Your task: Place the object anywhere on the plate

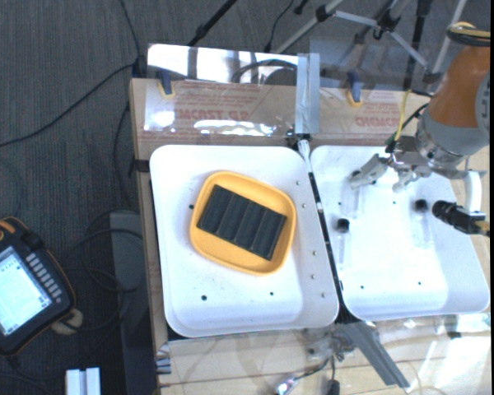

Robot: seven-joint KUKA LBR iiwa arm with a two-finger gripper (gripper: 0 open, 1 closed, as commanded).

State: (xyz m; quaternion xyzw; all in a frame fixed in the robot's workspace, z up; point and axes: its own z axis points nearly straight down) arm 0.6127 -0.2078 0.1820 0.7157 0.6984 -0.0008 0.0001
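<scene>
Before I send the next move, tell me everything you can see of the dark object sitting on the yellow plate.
The dark ribbed object is a flat, roughly rectangular block, dark grey to black, matte like rubber or plastic. Parallel grooves split its top into about four strips. It lies flat and turned slightly askew, covering most of the middle of the yellow plate, inside the raised rim, in the left bin. It touches the plate alone; the gripper is apart, over the right bin.
</scene>
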